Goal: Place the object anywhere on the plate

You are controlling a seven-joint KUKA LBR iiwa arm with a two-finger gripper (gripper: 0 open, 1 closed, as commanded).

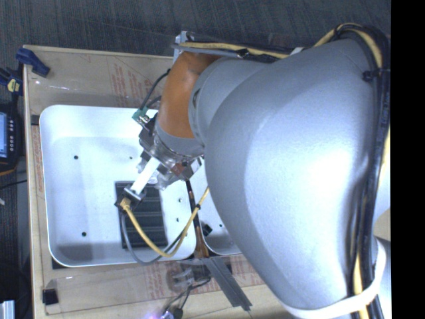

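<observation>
The grey arm with its orange band (176, 98) reaches in from the right and covers most of the view. Its wrist and gripper (163, 163) hang low over the right half of the left white bin (80, 171), close to the bin floor. The wrist body hides the fingertips and whatever lies beneath them. The bare part of the left bin floor shows a few small dark dots.
A sliver of the right bin (220, 244) peeks out under the arm. A blue clamp (31, 60) sits at the bench's far left corner. A dark device (5, 135) stands at the left edge. A metal bracket (222, 283) lies by the front edge.
</observation>
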